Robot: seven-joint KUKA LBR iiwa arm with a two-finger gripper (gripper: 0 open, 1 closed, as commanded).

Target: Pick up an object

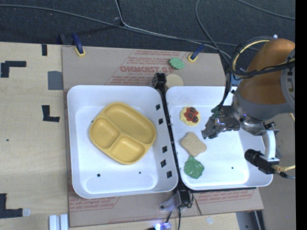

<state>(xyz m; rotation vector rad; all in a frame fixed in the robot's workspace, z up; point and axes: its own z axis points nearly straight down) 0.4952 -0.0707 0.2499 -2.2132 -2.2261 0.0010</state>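
1. Green leaf toy (193,167) lies at the right bin's (225,178) six o'clock, tan cracker (193,143) and pizza toy (190,115) above it.
2. Pincer (209,131) hovers at three o'clock of them, holding nothing; its opening I cannot tell.
3. Picking is not yet done.

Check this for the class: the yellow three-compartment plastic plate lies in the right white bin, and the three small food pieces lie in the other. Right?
One slip: the camera view shows the yellow three-compartment plastic plate in the left white bin; the three small food pieces lie in the other.
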